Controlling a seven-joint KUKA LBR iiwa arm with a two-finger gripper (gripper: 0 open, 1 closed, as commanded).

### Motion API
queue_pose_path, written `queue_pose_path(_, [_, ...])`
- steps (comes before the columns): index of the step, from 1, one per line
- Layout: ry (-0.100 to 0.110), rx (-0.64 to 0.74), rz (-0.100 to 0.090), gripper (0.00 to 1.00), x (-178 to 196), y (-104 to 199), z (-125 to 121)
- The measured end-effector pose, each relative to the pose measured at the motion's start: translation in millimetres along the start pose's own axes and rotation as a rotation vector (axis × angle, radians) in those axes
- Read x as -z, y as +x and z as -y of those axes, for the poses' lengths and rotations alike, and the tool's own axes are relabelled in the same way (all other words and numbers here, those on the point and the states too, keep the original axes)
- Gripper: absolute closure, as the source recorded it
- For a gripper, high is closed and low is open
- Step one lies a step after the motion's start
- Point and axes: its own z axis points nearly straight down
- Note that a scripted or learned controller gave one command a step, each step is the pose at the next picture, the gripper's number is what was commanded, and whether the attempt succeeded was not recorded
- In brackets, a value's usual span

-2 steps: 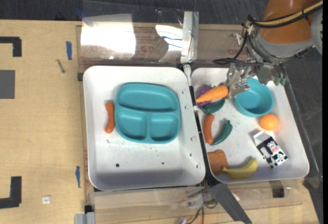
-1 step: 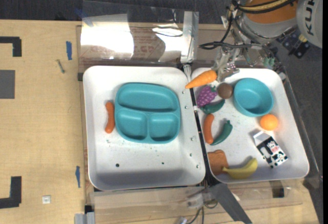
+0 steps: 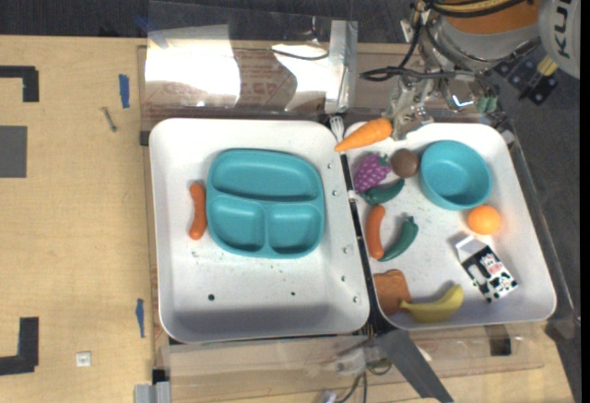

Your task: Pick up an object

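Observation:
An orange carrot hangs tilted over the gap between the two bins, at their far edge. Its thick end sits between the fingers of my gripper, which is shut on it. The arm, with its orange band, reaches down from the upper right. Just below the carrot, in the right bin, lie purple grapes and a small brown ball.
The right bin also holds a teal bowl, an orange, a green pod, a red sausage, a banana, a brown piece and a black-and-white toy. In the left bin are a teal divided plate and an orange sausage.

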Motion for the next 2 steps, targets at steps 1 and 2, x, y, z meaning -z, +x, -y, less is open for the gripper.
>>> queue_pose_path(1, [-0.003, 0.036, -0.014, 1.00, 26.2, 50.9, -38.8])
queue_pose_path(2, [-0.005, 0.203, -0.015, 1.00, -5.4, -0.5, -16.1])
